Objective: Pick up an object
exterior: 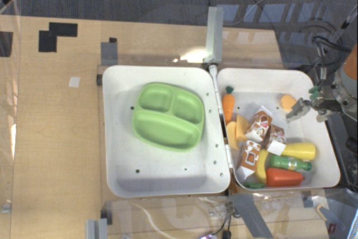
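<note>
Left to right, we see a green divided plastic plate (168,116) in the left white bin (117,137), then toy food heaped in the right white bin (263,76). The nearest piece, a small orange rounded toy (287,102), lies just left of our gripper (302,109). Its fingers appear spread and hold nothing, poised over the bin's right side.

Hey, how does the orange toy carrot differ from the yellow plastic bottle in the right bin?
The orange toy carrot is tapered with a green top; the yellow plastic bottle is rounder and blunt. The carrot lies lengthwise along the right white bin's left wall, while the bottle lies crosswise near the right side. The carrot sits apart; the bottle rests among other toys. Both lie flat in that bin.
</note>
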Robot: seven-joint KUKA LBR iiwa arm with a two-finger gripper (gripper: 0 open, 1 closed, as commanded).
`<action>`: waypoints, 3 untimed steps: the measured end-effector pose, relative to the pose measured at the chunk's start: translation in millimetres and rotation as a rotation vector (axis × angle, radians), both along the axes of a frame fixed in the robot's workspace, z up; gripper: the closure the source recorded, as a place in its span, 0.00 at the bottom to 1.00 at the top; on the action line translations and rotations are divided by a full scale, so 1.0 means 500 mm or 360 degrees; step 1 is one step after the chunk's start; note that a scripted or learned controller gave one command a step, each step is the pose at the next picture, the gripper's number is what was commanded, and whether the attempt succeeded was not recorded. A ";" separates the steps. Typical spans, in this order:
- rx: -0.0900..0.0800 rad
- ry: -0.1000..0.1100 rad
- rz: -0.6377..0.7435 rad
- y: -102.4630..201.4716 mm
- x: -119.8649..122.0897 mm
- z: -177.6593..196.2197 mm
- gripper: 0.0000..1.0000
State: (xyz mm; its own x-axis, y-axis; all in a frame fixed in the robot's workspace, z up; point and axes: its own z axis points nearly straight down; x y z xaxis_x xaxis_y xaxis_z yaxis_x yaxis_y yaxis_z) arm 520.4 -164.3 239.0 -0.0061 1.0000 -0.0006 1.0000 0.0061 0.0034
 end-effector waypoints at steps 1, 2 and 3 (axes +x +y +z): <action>0.0000 0.0000 0.0000 0.000 0.000 0.000 0.00; 0.0003 0.0003 -0.0269 0.093 0.144 -0.194 0.00; 0.0000 -0.0014 -0.0018 0.100 0.145 -0.299 0.00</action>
